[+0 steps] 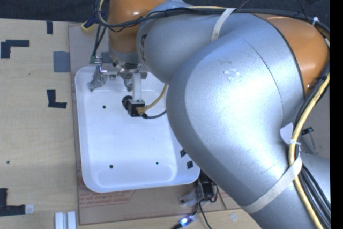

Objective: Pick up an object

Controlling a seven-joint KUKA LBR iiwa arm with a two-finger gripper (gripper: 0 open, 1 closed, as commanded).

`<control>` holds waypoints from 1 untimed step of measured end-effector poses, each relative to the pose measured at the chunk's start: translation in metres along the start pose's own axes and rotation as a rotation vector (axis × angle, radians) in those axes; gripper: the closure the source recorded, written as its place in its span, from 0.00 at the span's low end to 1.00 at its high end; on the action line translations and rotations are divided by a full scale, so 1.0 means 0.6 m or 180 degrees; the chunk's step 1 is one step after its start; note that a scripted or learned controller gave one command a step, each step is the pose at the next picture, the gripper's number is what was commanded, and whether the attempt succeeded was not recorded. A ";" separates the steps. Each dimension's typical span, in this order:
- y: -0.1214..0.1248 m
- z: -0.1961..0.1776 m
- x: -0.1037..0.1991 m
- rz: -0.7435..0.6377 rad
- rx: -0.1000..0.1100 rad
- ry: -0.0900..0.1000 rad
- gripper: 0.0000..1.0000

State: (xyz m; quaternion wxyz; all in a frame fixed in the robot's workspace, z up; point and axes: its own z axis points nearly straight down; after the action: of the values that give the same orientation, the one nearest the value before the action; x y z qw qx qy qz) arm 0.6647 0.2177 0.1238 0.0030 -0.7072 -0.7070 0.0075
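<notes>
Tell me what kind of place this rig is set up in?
Probably a lab test bench: black tape marks on a wooden bench, a white bin on it, and an industrial arm reaching over it.

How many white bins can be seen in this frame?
1: a shallow white plastic bin at centre-left, under the arm's hand. The grey arm covers the right side, so another may be hidden.

the shallow white plastic bin (pixel 115 161) has a smooth, slightly glossy finish. the grey arm casing (pixel 236 110) appears smooth with a satin sheen; its orange band (pixel 131 2) looks glossy. the pale wooden bench top (pixel 32 131) is matt.
</notes>
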 end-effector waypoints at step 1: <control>0.005 -0.216 0.028 -0.0016 -0.0078 0.0034 0.00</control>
State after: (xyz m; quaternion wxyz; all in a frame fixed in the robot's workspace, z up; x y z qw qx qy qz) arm 0.6694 0.2352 0.2535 -0.0019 -0.7054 -0.7087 -0.0050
